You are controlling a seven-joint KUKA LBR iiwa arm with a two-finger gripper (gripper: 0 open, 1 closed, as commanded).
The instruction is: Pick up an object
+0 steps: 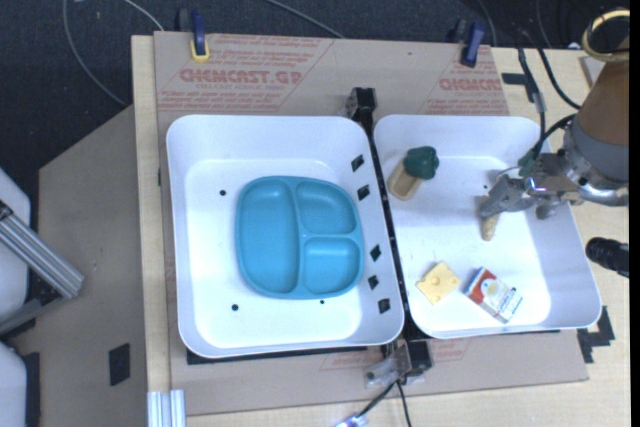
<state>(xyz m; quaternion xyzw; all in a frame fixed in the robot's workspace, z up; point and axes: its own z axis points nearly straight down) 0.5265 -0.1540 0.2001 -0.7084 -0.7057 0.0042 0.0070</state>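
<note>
Gripper (497,206) low in the right bin (560,305), a small tan piece (489,228) just below (finger spread unclear).

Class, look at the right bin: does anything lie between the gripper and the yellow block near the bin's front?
Nothing visible does. The gripper hangs over bare white floor of the right bin, and the yellow block lies down-left of it in the view. The red-and-white packet sits beside the block, off that path.

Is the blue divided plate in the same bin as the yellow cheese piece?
No: the blue divided plate lies in the left bin, the yellow cheese piece in the right bin.
</note>
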